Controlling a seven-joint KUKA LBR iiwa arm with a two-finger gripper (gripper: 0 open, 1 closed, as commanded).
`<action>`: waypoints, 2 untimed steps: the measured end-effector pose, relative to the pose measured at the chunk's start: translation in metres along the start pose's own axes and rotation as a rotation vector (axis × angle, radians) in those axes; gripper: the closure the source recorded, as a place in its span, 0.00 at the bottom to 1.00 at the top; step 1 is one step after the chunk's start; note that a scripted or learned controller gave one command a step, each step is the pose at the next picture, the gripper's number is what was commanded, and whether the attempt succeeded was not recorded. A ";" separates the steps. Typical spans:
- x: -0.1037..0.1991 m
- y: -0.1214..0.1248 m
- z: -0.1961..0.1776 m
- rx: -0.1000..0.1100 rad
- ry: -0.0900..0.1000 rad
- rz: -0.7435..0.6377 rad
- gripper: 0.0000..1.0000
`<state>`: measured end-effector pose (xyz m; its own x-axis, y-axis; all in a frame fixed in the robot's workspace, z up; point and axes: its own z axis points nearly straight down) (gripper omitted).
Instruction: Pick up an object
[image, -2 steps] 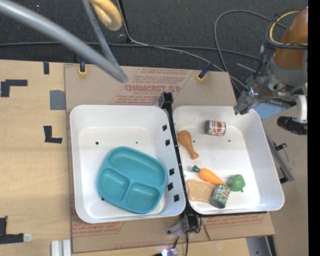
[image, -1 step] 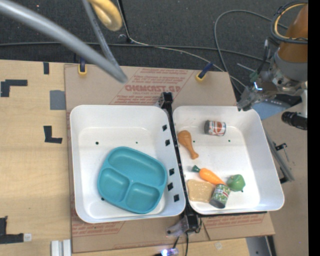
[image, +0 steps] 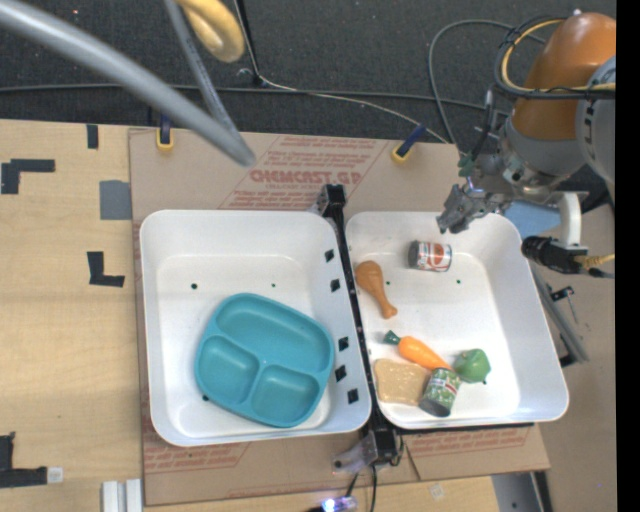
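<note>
The arm hangs in from the right with its gripper (image: 458, 218) over the far rim of the right bin (image: 535, 330), at about one o'clock from the bin's middle. Whether the fingers are spread or pressed together I cannot tell from where I stand; they read as a dark cluster, and nothing shows between them.

The nearest candidate is the small can (image: 431, 256), lying on its side just at seven o'clock from the gripper, on open floor. I judge that the sensible target: come down with the fingers set across its short, round body instead of along its length (a can on its side will roll if nudged off centre).

The other pieces are harder. The drumstick (image: 375, 286) lies close to the divider (image: 345, 300) between the bins, so a finger on that side has little room. At the near end, around five and six o'clock, the carrot (image: 420, 351), the green pepper (image: 472, 365), the bread slice (image: 399, 381) and the green tin (image: 439, 392) crowd together, some touching, and a descent there would likely shove neighbours.

Between the can and the right wall the floor is bare, which gives a clean lane down and back up. The left bin (image: 160, 300) carries a blue divided tray (image: 264, 359).
</note>
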<state>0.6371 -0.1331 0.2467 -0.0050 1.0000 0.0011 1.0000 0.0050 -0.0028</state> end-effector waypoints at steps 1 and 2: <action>0.062 -0.010 0.010 -0.001 0.001 -0.002 1.00; 0.108 -0.013 0.008 -0.001 0.000 -0.001 1.00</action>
<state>0.6240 -0.0251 0.2389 -0.0057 1.0000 0.0015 1.0000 0.0057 -0.0016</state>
